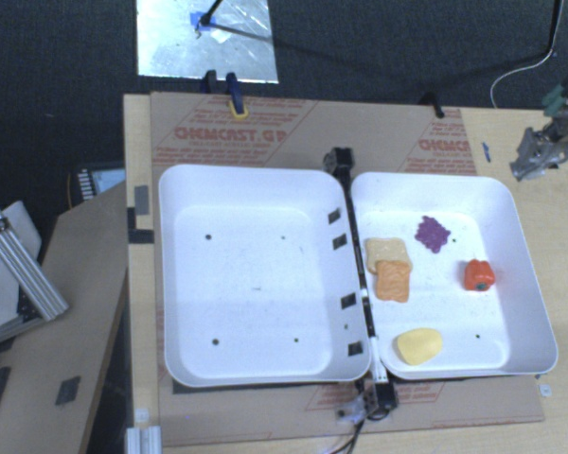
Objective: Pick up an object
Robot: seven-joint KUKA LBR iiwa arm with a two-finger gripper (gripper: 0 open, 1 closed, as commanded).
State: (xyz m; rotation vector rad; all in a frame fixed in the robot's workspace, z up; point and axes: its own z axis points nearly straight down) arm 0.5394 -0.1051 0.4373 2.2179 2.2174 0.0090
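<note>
Bins sit side by side on the bench, and reading from the left, the left bin (256, 282) comes first, with only small dark marks on its white floor. Across the divider, the right bin (525, 253) holds all the candidates. Nearest the divider lie two flat pieces, a pale tan slice (387, 252) touching an orange slice (393, 281) just below it. Lower, near the bin's front wall, rests a rounded yellow lump (418, 345). Further right and toward the back is a purple cluster (434, 233), and right again a red piece (479, 275) with something darker at its top.

At the far right edge, beyond the bin's back corner, hangs the gripper (540, 155), a grey mass partly cut off by the frame. It is too small and blurred to show how its closing parts stand, so I cannot tell that; nothing visibly hangs from it.

No object is singled out by the task, so distance probably decides. Every piece lies to the left of the gripper and toward the front. The red piece and the purple cluster are nearest; the yellow lump is farthest. The red piece stands apart from its neighbours, which should make it the easier target, while the two touching slices look flat and harder to pinch. Their long axes are hard to judge.
</note>
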